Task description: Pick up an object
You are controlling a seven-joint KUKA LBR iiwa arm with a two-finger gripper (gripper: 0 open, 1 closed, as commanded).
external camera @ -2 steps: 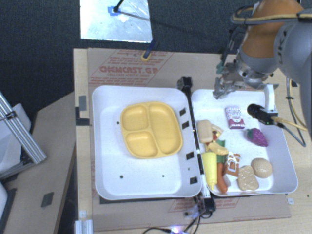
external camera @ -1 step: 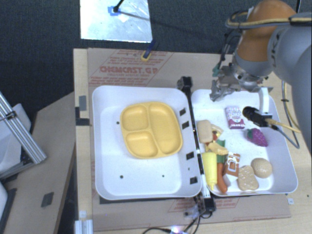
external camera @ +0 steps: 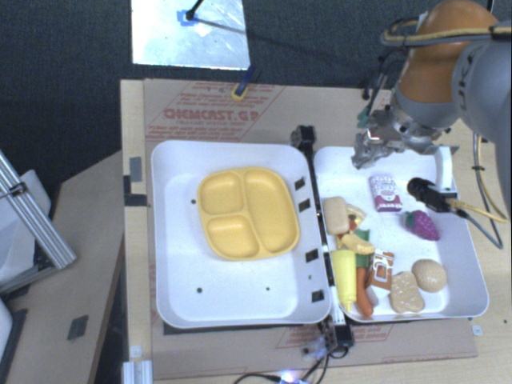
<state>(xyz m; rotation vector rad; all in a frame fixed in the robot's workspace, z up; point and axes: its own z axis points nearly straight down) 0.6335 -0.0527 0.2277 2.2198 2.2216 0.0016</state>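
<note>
My gripper [external camera: 366, 154] hangs over the far left part of the right bin [external camera: 472, 290], with nothing visible between its fingers. Just to its right and nearer lies a small red and white packet [external camera: 386, 193]. A purple grape bunch [external camera: 422, 223] lies further right. Along the bin's left side sit a tan bread piece [external camera: 335, 214], a yellow corn cob [external camera: 344, 274] and an orange carrot [external camera: 364, 294]. Near the front are a toast-shaped cookie [external camera: 406, 292] and a round bun [external camera: 430, 274].
The left bin [external camera: 172, 294] holds a yellow divided plate [external camera: 246, 212]. A black hinge strip [external camera: 314, 214] runs between the two bins. A shiny square sheet [external camera: 190, 21] lies on the floor beyond the bench.
</note>
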